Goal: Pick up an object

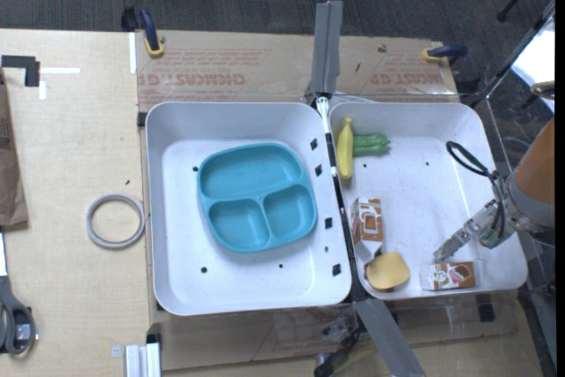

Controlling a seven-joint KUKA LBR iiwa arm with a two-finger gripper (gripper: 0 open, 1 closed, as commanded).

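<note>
Camera view: tool (448,249) low in right bin (415,190), near front-right corner, tip just above small carton (453,275); open or closed, cannot tell. Carton lies flat by bin's front wall, likely light, thin-walled, crushable; best taken across narrow sides. Further left: tan rounded piece (388,271), orange-white packet (368,221). Far end: yellow banana (344,149), green vegetable (370,144). Left bin (168,207) carries blue divided tray (257,196). On worktop (62,146), grey ring (115,220).
</note>
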